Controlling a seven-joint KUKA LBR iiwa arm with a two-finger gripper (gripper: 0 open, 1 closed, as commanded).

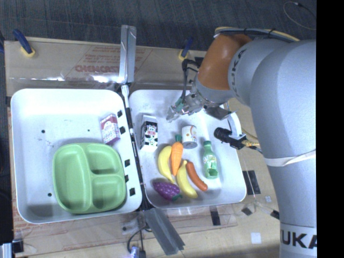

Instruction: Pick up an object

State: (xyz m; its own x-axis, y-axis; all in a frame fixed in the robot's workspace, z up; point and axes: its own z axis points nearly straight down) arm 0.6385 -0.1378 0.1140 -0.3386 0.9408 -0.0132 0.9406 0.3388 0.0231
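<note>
Presently the two-finger metal gripper (180,107) is hovering over the far part of the right shallow white bin (232,190); whether it is open cannot be told, and nothing is showing in its grasp. Behind it, the grey arm with its orange band (220,63) is reaching in, bending downward. Nearest below are lying a small white can (188,136), a green plastic bottle (209,159), an orange toy carrot (176,156) and two yellow toy bananas (185,180).

Before me, two white bins, the left bin (16,144) and the right bin (161,104), sat touching on a brown cardboard sheet (80,55). A green divided plate (88,176) lay toward six o'clock in the left bin. One blue clamp (24,43) gripped the sheet at eleven o'clock from the left bin, a second blue clamp (186,48) at twelve o'clock from the right bin.
</note>
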